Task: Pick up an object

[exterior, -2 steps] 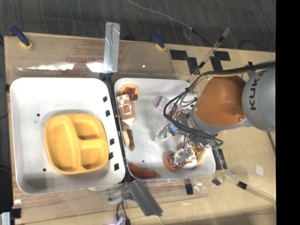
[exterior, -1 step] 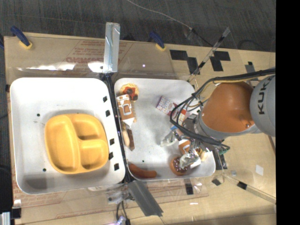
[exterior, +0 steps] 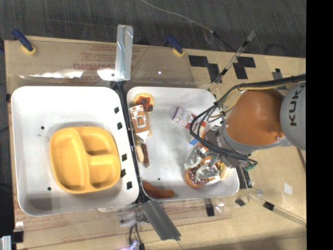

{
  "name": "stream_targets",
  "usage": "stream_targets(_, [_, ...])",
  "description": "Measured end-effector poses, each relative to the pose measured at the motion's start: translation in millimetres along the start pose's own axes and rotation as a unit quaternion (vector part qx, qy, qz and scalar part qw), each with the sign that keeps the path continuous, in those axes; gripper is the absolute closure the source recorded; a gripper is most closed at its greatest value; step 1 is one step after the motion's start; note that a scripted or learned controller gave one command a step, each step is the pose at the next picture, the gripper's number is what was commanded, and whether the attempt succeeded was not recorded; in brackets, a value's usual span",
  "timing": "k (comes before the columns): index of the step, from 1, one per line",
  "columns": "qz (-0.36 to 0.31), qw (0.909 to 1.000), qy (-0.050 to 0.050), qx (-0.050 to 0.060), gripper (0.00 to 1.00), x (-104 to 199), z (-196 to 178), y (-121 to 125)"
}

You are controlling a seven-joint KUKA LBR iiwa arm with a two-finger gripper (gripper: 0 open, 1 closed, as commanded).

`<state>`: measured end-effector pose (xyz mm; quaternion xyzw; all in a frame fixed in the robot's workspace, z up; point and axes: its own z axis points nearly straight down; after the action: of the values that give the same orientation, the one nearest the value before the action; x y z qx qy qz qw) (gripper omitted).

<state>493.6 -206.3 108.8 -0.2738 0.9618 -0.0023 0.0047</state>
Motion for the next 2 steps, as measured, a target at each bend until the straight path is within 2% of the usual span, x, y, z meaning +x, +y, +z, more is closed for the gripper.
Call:
stream_targets(1, [-0.041,0.9992,0.001,0.002,1.0,6.1,-155.9,-2.0])
stream_targets(2, [0.108,0.9942,0.004,-0.003,1.0,-47.9,-98.8,-33.3])
